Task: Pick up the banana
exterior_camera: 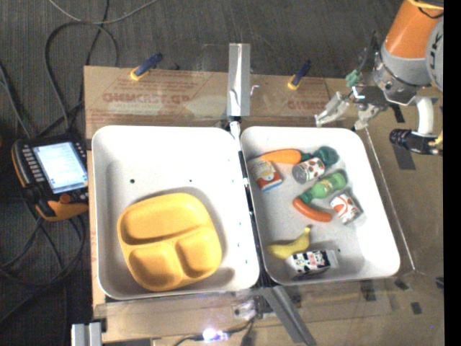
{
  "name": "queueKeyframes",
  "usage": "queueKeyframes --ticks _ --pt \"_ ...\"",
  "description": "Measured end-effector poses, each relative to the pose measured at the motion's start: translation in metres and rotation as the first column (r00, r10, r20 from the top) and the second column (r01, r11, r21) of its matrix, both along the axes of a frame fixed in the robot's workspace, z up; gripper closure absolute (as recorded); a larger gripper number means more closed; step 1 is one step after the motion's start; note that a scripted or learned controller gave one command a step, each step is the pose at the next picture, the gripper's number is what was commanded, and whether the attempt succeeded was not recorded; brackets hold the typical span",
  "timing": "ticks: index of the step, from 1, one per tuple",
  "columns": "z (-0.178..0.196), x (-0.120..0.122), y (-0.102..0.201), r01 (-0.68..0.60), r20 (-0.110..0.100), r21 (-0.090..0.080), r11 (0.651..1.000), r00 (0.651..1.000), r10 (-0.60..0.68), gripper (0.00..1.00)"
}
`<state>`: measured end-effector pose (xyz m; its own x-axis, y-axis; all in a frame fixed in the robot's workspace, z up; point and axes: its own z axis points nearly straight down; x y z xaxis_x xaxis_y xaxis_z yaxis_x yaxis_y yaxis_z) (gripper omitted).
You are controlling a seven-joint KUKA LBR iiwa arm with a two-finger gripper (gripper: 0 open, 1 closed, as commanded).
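Here, two white bins sit side by side on a bench. The left bin (108, 164) holds a yellow tray (171, 238). The right bin (374, 193) holds the clutter I must sort through. My arm (414, 27) hangs beyond the right bin's far corner, parked clear so the camera sees everything. My gripper (344, 110) hovers over that corner's rim, fingers spread apart and gripping nothing. The banana (291, 246) lies near the right bin's front wall, touching a small carton (312, 260), which will likely crowd my grasp. A carrot (281, 156) lies toward the right bin's back.
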<state>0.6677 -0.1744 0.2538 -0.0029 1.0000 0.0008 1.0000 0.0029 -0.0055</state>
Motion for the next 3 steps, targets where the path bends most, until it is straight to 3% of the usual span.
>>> queueKeyframes --ticks 1,2,3 --pt "-0.116 -0.087 0.012 0.211 -0.002 -0.002 0.977 0.977 -0.211 0.0" --pt "-0.164 -0.132 0.043 0.231 0.011 -0.002 0.973 0.973 -0.231 0.0" --pt "-0.165 -0.178 0.054 0.456 0.023 0.002 0.89 0.89 -0.456 0.0"
